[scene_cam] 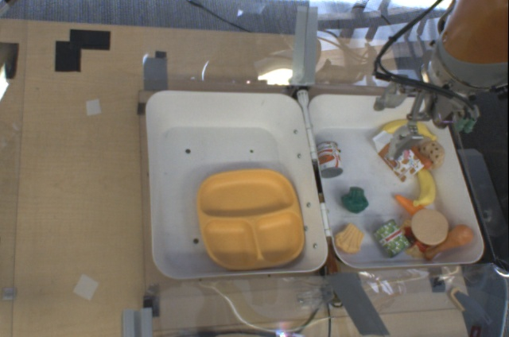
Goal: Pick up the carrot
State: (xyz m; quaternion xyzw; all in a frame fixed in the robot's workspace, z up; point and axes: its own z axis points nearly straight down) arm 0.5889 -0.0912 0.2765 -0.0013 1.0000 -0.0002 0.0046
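The fingers [411, 138] hang over the right bin [359, 119], above a small snack packet [406, 161] and close to a yellow banana [426, 183]. I cannot tell if they are apart or together. Nothing shows between them. The carrot [406, 204] lies lower in the same bin, a small orange piece just beside a round tan lid [429, 226]. A green toy [355, 200] and a little can [328, 158] sit near the bin's left wall. The left bin [171, 129] holds a yellow tray [250, 218]. Both bins rest on the tabletop [71, 192].
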